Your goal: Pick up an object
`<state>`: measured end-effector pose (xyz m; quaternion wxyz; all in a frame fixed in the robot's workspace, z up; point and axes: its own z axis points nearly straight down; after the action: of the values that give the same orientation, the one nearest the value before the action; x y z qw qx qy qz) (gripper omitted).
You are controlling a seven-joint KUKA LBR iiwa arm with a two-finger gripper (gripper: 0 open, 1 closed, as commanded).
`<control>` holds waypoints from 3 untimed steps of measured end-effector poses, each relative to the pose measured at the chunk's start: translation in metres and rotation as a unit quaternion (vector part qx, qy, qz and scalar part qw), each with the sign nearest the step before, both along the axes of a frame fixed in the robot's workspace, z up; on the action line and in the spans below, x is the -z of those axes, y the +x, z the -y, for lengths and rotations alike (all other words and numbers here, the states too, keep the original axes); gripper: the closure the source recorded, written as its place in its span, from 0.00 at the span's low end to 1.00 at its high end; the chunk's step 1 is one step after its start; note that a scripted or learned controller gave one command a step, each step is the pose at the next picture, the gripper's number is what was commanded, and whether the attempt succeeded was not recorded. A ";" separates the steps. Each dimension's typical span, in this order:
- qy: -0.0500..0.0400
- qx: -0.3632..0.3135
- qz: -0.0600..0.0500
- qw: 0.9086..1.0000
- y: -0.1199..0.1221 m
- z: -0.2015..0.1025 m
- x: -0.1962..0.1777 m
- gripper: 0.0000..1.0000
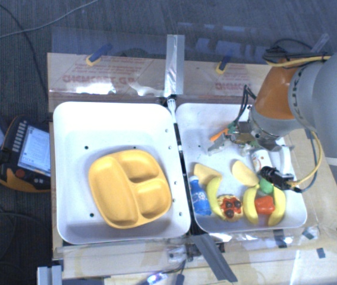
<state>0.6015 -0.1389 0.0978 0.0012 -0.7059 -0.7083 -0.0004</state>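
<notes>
Toy bananas point(267, 209) are seen in the right bin point(195, 120), just below the gripper point(239, 136), whose grip state cannot be told.

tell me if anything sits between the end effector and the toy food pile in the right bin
Nothing visible does. The end effector hangs over bare floor in the right bin, and the cream wedge and bananas lie just below it in the camera view, with open white floor between.

Food toys point(239, 200) crowd the right bin's point(199, 119) near side under the arm point(287, 100); its far-left corner lies open
</notes>
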 end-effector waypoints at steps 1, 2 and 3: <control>0.002 0.007 -0.014 1.000 0.062 0.002 0.011 0.00; -0.002 -0.004 0.001 1.000 0.067 0.025 -0.054 0.00; -0.001 -0.047 0.001 0.999 0.067 0.056 0.004 0.00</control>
<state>0.6690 -0.1947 0.0938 -0.0002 -0.6716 -0.7409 0.0001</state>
